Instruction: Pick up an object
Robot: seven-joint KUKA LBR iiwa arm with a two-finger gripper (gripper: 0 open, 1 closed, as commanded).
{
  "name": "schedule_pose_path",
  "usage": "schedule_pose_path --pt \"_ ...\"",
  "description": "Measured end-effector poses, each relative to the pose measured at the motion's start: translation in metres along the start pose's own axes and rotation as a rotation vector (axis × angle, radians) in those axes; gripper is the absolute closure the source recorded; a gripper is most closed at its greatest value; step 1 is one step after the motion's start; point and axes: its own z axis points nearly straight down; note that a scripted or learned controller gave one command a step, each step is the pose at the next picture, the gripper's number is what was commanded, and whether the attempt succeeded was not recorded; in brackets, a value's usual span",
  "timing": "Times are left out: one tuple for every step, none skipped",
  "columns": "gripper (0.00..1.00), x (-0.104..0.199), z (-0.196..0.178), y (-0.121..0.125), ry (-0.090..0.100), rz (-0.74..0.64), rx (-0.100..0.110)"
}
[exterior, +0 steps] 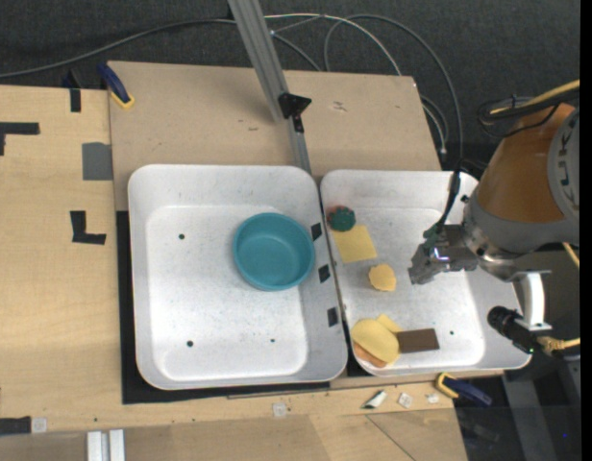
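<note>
My gripper [426,267] hangs over the middle of the right bin [459,205], reaching in from the right. A small yellow lump [382,278] lies just left of it, apart from the fingers. A flat yellow square [355,246] sits further left, with a small teal and dark red ball-like piece [343,219] above it. Near the bin's front lie a yellow and orange rounded piece [375,340] and a brown block [418,340] touching it. Nothing shows between the fingers.
A teal bowl [273,250] stands in the left bin [181,305], near its right wall. A grey pole [267,56] slants down to the ridge between the bins. Cables run across the back of the bench.
</note>
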Motion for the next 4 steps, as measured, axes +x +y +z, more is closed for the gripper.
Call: schedule_pose_path --pt "1.00 -0.001 -0.062 0.005 -0.001 -0.001 -0.003" --pt "1.00 0.056 -0.067 0.005 0.003 -0.007 0.003" --pt "1.00 0.115 -0.065 0.010 0.003 -0.007 0.004" --pt "1.00 0.167 -0.056 -0.004 0.002 -0.006 0.006"
